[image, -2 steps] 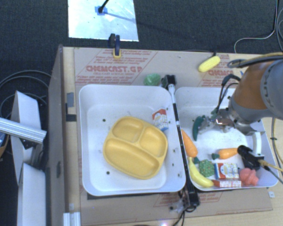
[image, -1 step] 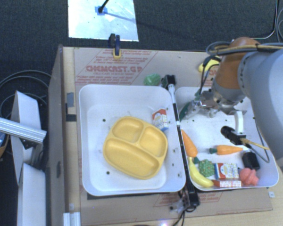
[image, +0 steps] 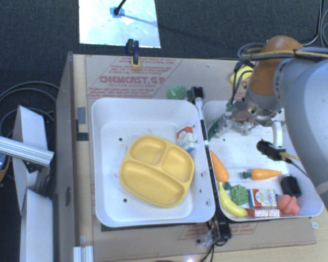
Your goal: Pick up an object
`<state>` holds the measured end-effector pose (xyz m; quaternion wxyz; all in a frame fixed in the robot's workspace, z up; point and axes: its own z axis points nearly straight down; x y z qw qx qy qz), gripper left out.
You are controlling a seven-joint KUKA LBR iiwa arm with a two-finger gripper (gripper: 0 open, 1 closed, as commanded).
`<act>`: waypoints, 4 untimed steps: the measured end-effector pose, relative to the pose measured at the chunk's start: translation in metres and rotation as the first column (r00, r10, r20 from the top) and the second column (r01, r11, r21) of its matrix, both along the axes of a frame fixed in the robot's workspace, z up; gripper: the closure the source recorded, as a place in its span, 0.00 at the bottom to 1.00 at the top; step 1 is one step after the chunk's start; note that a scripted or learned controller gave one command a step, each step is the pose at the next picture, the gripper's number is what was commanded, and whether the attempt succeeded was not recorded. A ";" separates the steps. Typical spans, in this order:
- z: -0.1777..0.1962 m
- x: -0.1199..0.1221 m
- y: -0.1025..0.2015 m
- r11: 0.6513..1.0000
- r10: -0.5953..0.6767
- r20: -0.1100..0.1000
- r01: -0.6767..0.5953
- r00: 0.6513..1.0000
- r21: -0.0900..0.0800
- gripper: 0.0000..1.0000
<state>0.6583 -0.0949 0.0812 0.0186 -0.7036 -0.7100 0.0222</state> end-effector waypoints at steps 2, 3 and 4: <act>0.011 0.004 0.001 1.000 -0.004 0.029 0.004 1.000 -0.003 0.00; 0.002 0.005 -0.001 1.000 -0.005 0.030 0.005 1.000 -0.004 0.00; 0.002 0.006 -0.007 1.000 -0.009 0.036 0.009 0.999 0.001 0.00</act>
